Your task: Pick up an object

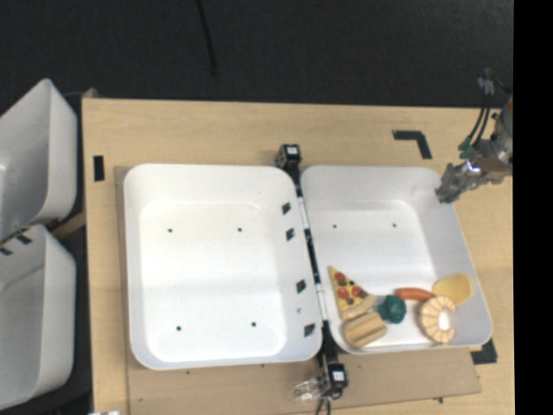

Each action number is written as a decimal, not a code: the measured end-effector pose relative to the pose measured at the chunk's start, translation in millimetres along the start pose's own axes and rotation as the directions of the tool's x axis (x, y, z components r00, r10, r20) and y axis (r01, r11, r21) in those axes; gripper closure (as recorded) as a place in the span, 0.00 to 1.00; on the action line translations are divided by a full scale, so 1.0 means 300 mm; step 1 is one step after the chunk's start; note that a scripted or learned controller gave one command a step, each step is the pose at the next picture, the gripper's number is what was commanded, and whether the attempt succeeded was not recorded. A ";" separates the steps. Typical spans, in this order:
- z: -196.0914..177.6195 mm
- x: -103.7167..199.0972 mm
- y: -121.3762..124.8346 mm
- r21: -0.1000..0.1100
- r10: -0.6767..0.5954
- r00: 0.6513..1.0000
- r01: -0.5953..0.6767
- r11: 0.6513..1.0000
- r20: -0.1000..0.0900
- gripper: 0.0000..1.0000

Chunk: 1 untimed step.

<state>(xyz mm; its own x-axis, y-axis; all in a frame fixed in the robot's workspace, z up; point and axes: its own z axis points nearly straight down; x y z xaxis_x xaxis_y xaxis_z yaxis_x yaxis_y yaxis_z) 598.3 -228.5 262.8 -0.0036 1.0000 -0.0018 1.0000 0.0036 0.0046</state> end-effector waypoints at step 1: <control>-0.027 -0.004 0.002 -0.001 -0.003 1.000 0.003 1.000 0.002 1.00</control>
<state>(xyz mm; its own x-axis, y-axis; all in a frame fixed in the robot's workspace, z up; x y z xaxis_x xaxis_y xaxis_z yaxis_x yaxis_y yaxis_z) 598.9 -229.7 270.8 -0.0063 1.0000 -0.0037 1.0000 0.0063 0.0054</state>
